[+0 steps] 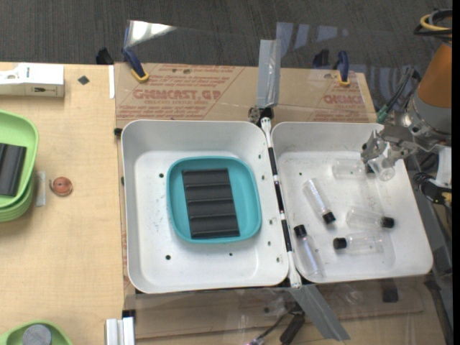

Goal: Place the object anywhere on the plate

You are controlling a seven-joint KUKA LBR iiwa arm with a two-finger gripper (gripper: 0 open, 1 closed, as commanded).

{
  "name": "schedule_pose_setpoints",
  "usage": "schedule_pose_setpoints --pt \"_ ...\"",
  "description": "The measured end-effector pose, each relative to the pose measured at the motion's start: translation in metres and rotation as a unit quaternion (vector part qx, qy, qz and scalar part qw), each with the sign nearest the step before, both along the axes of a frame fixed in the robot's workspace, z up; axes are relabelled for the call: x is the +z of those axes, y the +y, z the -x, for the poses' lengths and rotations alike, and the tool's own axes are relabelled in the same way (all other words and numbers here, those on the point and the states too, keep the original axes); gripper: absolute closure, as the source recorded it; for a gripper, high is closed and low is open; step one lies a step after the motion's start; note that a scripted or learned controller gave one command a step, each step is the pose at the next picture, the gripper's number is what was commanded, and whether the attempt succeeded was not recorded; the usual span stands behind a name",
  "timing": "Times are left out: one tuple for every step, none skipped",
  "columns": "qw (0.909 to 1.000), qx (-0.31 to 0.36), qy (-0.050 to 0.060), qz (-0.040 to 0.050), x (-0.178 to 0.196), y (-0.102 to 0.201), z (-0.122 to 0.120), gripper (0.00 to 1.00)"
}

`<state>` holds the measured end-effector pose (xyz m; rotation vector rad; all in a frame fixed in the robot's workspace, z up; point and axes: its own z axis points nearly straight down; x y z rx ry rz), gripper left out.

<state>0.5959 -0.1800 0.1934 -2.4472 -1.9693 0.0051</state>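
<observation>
A teal plate [213, 199] with a black ridged insert lies in the left white bin [144, 214]. Several clear vials with black caps lie scattered in the right white bin [402, 257]: one [318, 201] near its middle, one [305, 249] along the left wall, one [357, 244] at the front. My gripper [376, 159] hangs over the bin's upper right part, just right of a clear vial [345, 169] and far from the plate. Something clear shows under the gripper, and I cannot tell whether it is held.
A further vial [371, 220] lies at the right of the right bin. A cardboard sheet [187, 92] sits behind the bins. A green tray [14, 167] and a small round red thing [62, 186] rest on the bench at left.
</observation>
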Motion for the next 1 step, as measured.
schedule_pose_setpoints --pt "1.0000 0.001 0.001 0.0005 0.0080 0.0000 0.0000 1.00"
